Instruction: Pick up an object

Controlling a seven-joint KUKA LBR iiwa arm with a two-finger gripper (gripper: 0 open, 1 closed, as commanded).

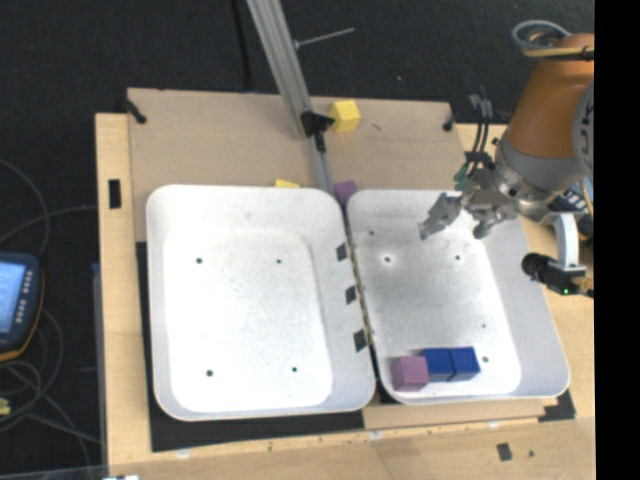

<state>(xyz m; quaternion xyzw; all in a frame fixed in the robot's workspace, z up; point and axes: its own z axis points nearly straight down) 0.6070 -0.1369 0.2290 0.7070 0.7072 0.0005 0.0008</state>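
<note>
In the right bin (520, 308), near its front edge, a purple block (409, 371) lies next to a blue block (450, 362); the two touch. My gripper (458, 221) hangs over the bin's far right part, well behind the blocks. Its two fingers (436, 217) are spread apart with nothing between them.
The left bin (170, 298) sits beside the right one. A slanted metal rail (285, 68) crosses the back of the bench. Outside the bins lie a yellow block (345, 116), a small yellow piece (287, 183) and a purple block (346, 190).
</note>
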